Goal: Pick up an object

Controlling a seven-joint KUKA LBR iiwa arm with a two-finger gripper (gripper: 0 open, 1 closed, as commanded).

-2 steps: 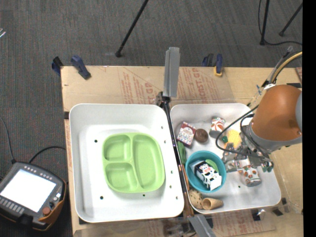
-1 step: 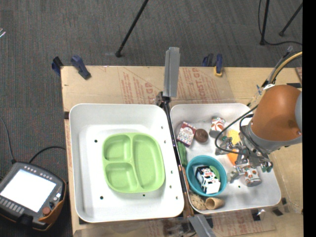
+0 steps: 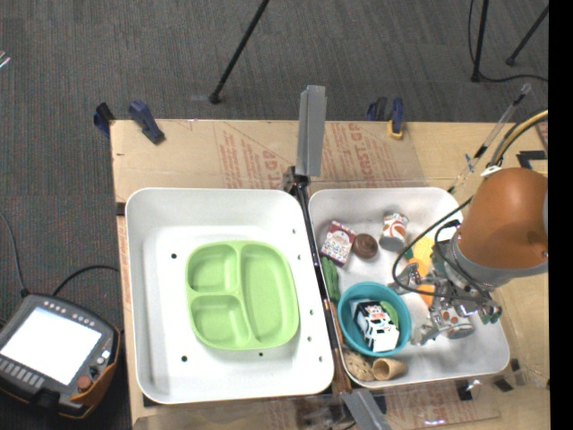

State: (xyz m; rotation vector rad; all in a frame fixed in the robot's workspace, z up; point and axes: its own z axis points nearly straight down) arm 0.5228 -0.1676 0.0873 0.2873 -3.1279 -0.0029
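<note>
Objects lie scattered in the right bin [image 3: 448,200]: a teal bowl [image 3: 351,310] with a black-and-white carton [image 3: 376,325] resting inside it, a small patterned packet [image 3: 337,243], a brown round piece [image 3: 364,245], a small can [image 3: 392,231], a green stick [image 3: 331,280] along the left wall, and a waffle cone [image 3: 389,367] beside a cookie [image 3: 360,365] at the near edge. You see the left bin [image 3: 152,240] holding a light green divided plate [image 3: 242,294], set a little left of the wall that the two bins share. Both bins sit on a table [image 3: 224,155] covered in printed cardboard, with blue clamps at its far edge. Around it you have dark grey carpet, tripod legs at the back, and a handheld control pendant [image 3: 54,348] at the lower left. The arm's orange band [image 3: 506,222] sits over the right side of the right bin, and the gripper [image 3: 452,316] hangs low just right of the bowl, close above the bin floor, among cables and an orange thing beside it. You cannot tell from this angle how the jaws stand, nor whether anything is in them.
</note>
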